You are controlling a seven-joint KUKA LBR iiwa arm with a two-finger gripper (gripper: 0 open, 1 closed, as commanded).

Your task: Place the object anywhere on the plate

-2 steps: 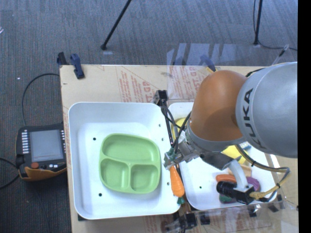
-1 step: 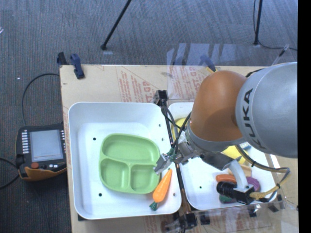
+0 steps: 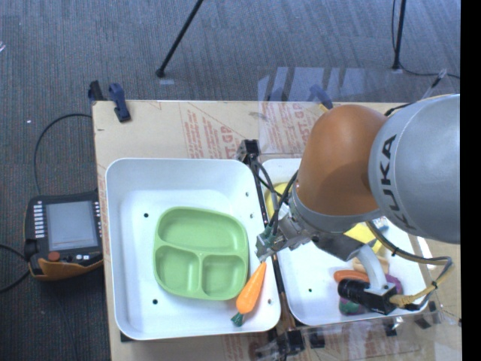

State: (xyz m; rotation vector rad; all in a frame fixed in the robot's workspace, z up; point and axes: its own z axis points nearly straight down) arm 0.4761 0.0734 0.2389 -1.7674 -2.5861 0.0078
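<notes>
A green plate (image 3: 201, 253) with three compartments lies in the left white bin (image 3: 131, 201). An orange toy carrot (image 3: 252, 288) with a green stub at its lower end lies slanted just off the plate's lower right corner, its upper end against the plate's rim and near the bin's right wall. My gripper (image 3: 265, 248) hangs directly over the carrot's upper end, at the divide between the two bins. The big grey and orange arm hides most of the gripper, and whether it touches the carrot is unclear.
The right bin (image 3: 316, 307) holds several small toys: a yellow piece (image 3: 281, 191) partly under the arm, an orange-red piece (image 3: 349, 275) and a dark purple and green one (image 3: 357, 303). Black cables (image 3: 259, 179) run along the divide between the bins.
</notes>
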